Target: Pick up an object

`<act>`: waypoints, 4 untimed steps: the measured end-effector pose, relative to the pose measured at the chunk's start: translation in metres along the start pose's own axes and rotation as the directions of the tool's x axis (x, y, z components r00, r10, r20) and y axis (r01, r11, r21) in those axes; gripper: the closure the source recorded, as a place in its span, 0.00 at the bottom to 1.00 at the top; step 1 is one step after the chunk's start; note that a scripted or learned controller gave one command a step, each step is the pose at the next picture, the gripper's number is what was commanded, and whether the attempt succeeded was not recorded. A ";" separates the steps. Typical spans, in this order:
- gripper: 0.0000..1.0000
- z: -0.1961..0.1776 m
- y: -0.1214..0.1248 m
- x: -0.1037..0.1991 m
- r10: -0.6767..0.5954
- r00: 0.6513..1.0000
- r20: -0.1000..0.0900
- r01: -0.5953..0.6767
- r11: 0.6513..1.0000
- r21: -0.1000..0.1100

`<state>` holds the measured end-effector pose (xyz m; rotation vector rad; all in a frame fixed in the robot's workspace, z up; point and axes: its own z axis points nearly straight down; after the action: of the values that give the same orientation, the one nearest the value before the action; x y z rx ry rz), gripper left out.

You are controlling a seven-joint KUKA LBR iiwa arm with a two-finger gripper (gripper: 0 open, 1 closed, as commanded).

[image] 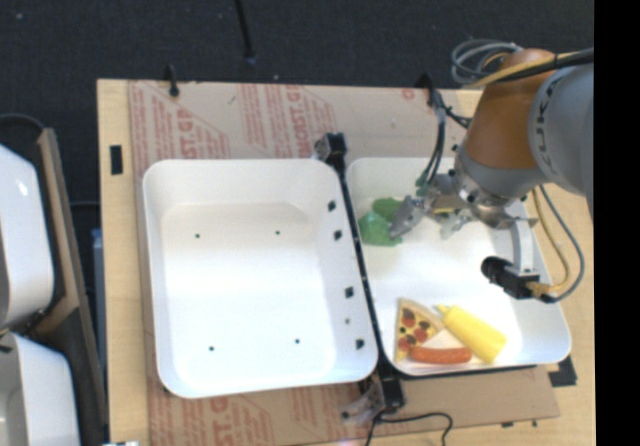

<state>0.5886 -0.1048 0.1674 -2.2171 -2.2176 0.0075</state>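
Gripper (412, 217) low in right bin (540, 334), upper-left part of that bin, near frame centre-right; whether fingers open or closed, cannot tell. Green object (378, 222) just left of gripper, against divider side of bin, touching or nearly touching fingertip. Pizza-slice toy (412, 324), yellow object (474, 331) and red sausage-like piece (438, 356) clustered at bin's lower edge, well apart from gripper. Left bin (160, 234) at frame centre-left. Arm (515, 124) enters from upper right.
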 end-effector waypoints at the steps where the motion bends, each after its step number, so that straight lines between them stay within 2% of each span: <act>1: 0.00 0.039 0.043 0.000 0.000 1.000 0.000 0.000 1.000 -0.011; 4: 0.00 0.044 0.048 -0.003 0.000 1.000 0.001 0.000 1.000 -0.018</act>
<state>0.6361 -0.1076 0.1226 -2.2264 -2.2269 -0.0110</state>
